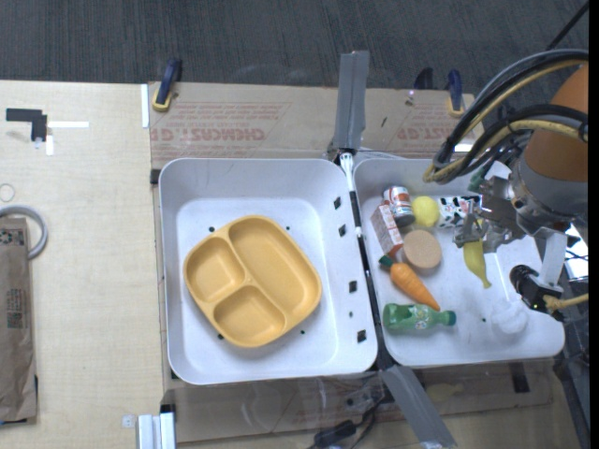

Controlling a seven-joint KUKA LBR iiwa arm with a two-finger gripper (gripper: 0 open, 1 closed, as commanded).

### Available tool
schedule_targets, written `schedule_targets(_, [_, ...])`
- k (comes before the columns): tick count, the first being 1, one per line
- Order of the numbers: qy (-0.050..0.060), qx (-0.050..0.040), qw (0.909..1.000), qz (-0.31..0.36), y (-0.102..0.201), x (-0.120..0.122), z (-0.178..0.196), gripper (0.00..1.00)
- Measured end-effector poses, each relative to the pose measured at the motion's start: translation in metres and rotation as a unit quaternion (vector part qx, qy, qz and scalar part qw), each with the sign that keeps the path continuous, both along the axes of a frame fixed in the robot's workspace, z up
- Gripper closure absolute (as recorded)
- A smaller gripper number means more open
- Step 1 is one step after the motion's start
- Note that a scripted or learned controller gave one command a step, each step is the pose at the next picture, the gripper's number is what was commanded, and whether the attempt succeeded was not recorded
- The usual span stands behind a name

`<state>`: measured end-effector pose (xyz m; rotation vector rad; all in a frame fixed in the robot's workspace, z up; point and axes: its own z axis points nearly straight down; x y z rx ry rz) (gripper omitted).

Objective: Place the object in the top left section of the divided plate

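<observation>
A yellow divided plate [253, 281] with three sections lies in the left white bin [178, 251]; all its sections look bare. The right bin [538, 342] holds a small can [400, 201], a yellow lemon [426, 211], a brown packet [387, 231], a tan round disc [422, 250], a carrot [413, 285], a green bottle [417, 318], a banana [477, 261] and a white lump [511, 318]. My gripper [475, 224] hangs low over the right bin, just above the banana's upper end and right of the lemon. Whether it grips anything is hidden by the wrist.
The grey divider [352, 204] runs between the two bins. Black cables [496, 101] loop from the arm [554, 157] over the right bin's far corner. A brown cardboard sheet [243, 120] lies behind the bins, and a paper bag [17, 316] rests at the far left.
</observation>
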<state>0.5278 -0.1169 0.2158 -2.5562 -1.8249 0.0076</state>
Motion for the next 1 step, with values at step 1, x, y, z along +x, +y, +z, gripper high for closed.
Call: schedule_targets(1, [0.001, 0.0011, 0.9956, 0.094, 0.0589, -0.0512, -0.0256, 1.00])
